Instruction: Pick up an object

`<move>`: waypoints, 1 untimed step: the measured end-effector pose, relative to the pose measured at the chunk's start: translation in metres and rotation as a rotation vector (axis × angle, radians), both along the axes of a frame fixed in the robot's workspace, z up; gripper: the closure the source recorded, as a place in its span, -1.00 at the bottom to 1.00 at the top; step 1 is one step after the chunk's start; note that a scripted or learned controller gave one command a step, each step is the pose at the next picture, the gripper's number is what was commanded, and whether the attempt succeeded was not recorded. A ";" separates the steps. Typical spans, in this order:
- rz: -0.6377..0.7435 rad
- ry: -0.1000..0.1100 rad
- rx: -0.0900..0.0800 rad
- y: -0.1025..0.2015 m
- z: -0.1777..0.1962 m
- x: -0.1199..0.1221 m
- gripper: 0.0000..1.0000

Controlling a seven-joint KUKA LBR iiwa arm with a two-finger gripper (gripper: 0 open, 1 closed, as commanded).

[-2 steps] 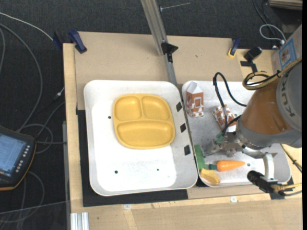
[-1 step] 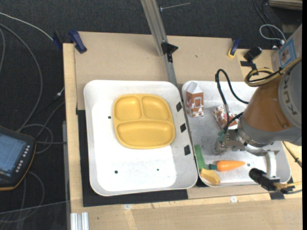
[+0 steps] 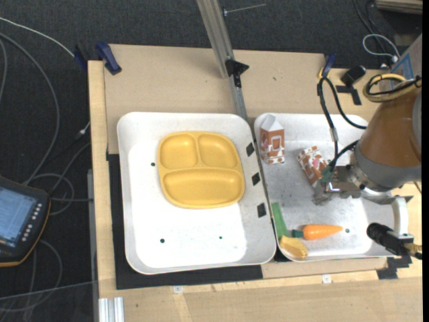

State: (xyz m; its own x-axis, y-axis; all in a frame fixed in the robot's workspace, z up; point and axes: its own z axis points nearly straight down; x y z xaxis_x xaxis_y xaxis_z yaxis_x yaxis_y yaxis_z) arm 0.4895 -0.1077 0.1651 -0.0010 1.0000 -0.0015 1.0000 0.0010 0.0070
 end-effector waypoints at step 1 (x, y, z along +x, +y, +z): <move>0.002 -0.001 0.000 0.004 0.063 -0.001 1.00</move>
